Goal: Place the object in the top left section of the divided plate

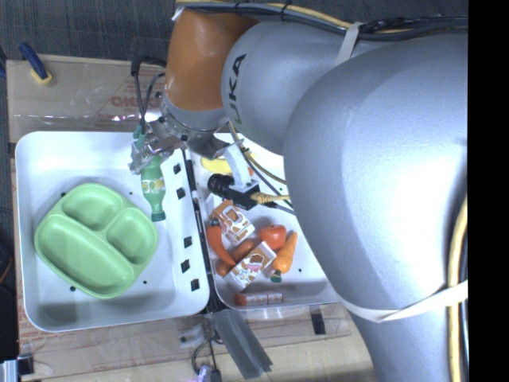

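My hand [147, 153] looks clamped on the green bottle [153, 191], which hangs just below it; I'd carry it left over the green divided plate [95, 237]; release low above its top-left section.

Readable lettering: one brand mark on the arm

The grey arm [382, 157] bears dark letters near its orange band, showing "UKA" of the KUKA brand; printing on the small cartons [236, 225] and bottle label [153, 185] is too blurred to read.
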You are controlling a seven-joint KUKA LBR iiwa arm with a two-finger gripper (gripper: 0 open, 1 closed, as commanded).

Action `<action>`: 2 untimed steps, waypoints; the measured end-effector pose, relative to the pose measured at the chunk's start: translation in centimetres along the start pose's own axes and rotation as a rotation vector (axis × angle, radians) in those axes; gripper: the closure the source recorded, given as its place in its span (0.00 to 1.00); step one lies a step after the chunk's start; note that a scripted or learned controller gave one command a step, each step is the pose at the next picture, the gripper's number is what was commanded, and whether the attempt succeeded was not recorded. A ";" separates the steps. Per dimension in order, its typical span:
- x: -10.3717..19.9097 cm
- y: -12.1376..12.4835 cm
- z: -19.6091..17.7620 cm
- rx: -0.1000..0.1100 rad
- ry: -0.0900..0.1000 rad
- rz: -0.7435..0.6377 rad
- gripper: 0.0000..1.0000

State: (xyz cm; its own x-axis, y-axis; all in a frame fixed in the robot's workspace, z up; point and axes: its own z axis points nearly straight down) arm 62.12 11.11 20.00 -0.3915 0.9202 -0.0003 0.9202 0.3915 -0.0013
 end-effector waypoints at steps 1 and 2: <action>3.0 -0.7 2.5 0.003 0.001 -0.142 1.00; 2.9 -0.7 2.5 0.002 0.001 -0.141 0.00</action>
State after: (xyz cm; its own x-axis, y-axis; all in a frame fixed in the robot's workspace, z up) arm 60.29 13.51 17.51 -0.5168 0.8561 0.0007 0.8561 0.5168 -0.0034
